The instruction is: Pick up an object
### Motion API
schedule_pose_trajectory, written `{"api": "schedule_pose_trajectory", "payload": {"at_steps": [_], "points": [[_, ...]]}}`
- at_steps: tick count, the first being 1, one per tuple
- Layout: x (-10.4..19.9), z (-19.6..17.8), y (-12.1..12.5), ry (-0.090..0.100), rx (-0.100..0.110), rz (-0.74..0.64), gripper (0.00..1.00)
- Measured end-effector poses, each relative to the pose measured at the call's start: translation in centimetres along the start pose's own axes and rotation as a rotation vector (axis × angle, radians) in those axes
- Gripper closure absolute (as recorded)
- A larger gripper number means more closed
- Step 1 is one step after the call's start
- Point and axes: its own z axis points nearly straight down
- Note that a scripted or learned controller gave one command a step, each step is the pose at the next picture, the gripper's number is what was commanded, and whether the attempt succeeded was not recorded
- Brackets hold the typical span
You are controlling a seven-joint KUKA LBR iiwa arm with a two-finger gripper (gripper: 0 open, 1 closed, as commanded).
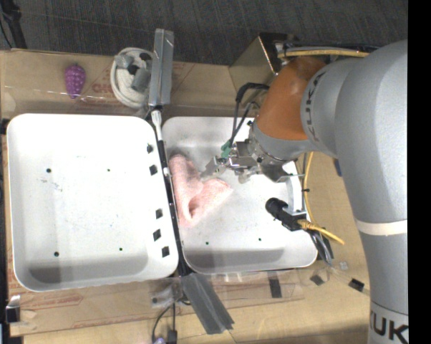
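A pale pink soft object (195, 190), crumpled like cloth or a plush, lies in the right bin (230, 253) against its left wall. My gripper (228, 160) hangs over the right bin's upper middle, just right of the pink object's top end and apparently above it. Nothing shows between the fingers from this angle.
The left bin (79, 264) sits beside the right one, with a grey divider bar (165, 192) between them. Behind the bins on the cardboard lie a purple grape-like toy (74, 79) and a white coiled roll (132, 76). My arm covers the right bin's right side.
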Motion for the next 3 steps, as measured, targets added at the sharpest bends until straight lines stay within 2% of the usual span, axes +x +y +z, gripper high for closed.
{"api": "schedule_pose_trajectory", "payload": {"at_steps": [1,2,3], "points": [[2.1,4.7,3.1,-0.001,-0.005,-0.07,0.0],[2.8,5.2,0.3,-0.002,-0.006,-0.124,0.0],[2.7,4.5,0.3,-0.001,0.0,-0.13,1.0]]}}
